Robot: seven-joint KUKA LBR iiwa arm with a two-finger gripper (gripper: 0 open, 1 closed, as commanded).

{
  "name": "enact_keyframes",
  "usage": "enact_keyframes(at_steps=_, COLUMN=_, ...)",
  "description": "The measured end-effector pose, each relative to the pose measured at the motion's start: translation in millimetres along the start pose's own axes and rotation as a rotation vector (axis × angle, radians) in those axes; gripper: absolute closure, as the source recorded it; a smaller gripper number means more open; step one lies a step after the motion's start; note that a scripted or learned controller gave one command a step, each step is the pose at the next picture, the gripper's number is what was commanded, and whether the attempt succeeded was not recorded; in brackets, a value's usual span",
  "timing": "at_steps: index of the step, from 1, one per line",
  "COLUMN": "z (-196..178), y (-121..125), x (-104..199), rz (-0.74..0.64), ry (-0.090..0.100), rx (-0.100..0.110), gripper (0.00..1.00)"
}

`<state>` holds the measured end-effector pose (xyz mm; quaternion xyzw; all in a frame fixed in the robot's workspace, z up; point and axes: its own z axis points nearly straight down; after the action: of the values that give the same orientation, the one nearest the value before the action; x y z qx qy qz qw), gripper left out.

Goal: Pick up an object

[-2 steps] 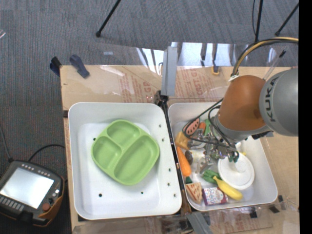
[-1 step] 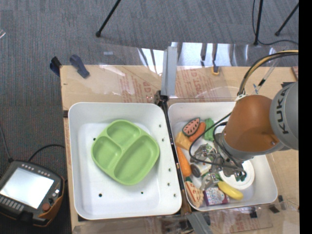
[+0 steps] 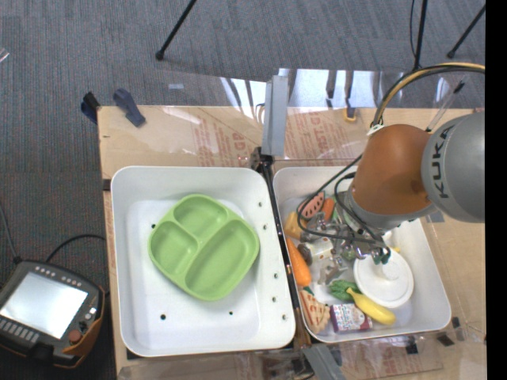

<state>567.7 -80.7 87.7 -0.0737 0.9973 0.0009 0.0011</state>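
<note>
2 white bins: L w/ smooth green 3-section plate (image 3: 204, 246); jaws (image 3: 342, 242) over R clutter, state unclear.

A robotics lab: KUKA arm (image 3: 444, 172), teach pendant (image 3: 47, 311) on carpet, tripod legs (image 3: 181, 18), taped bench (image 3: 190, 137).

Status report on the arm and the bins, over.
Gripper low in the right bin, among toy food, grip unclear. Carrot and banana lying loose. Green plate in the left bin.

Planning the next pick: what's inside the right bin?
Right bin holds a carrot, banana, white lid, purple packet and watermelon slice. The arm covers the bin's upper middle.
</note>
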Motion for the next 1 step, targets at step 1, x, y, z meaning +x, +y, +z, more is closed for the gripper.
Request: enact_keyframes(at_steps=1, z=-9.6, y=1.6, x=-0.9, rz=-0.004, ry=-0.001, rx=-0.001, gripper=1.0)
